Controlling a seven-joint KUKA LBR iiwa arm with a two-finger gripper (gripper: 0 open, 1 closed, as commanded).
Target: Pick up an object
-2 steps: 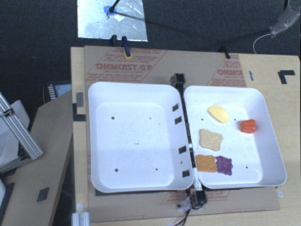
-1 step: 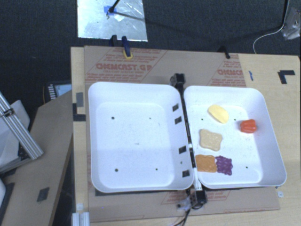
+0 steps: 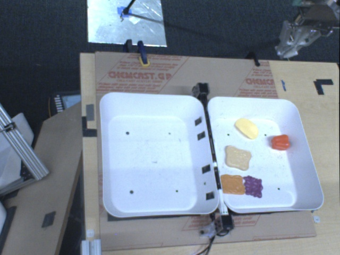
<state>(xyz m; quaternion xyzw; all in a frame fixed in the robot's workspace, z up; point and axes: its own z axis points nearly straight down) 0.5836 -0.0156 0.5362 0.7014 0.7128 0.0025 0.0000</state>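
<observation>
So, two shallow white bins sit side by side on the desk (image 3: 175, 70). The left bin (image 3: 109, 108) has nothing in it that I can see. The right bin (image 3: 305, 163) holds five small things: one pale yellow piece (image 3: 247, 128) near the top, one red-orange piece (image 3: 280, 142) off to its right and a bit apart, one tan toast-shaped piece (image 3: 237, 158) in the middle, and down near the front edge one orange piece (image 3: 232, 184) with one purple grape-like bunch (image 3: 253, 186) right up against it. All of them lie flat on the bin floor. The gripper (image 3: 294, 40) hangs up at the top right, off past the desk's far edge and well apart from both bins. Can't tell how its fingers are set, too blurry up there.
</observation>
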